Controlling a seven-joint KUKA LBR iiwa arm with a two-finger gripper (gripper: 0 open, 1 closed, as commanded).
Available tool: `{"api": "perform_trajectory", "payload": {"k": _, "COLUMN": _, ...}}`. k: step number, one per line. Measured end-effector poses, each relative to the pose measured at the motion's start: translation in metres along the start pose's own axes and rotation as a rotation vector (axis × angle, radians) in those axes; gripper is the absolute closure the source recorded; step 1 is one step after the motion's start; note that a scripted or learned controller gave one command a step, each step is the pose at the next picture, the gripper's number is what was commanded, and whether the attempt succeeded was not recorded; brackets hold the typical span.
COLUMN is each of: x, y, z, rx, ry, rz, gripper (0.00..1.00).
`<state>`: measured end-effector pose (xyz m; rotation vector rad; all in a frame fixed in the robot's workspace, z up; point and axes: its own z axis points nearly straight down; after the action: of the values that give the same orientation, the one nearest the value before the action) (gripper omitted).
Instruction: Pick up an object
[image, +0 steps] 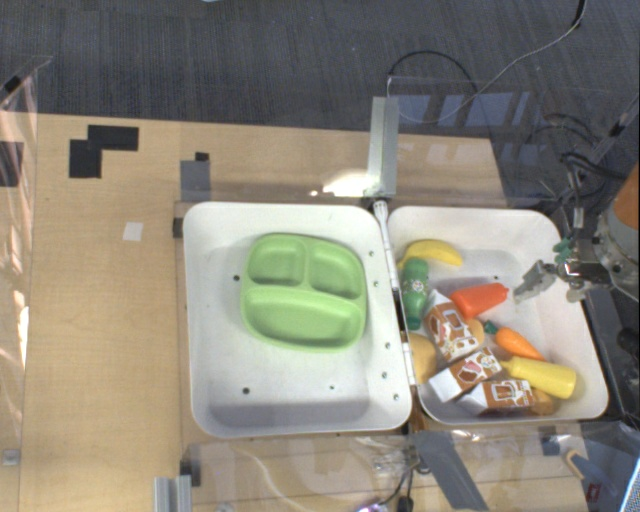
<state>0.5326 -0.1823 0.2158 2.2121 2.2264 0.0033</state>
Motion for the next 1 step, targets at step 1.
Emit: {"api": "perform_trajectory", "payload": {"k": 1, "x": -0.0237, "y": -0.0167, "z": 0.1106, "rx": -0.021, "ry": -0.005, "rz": 0.123, "gripper": 0.0}}
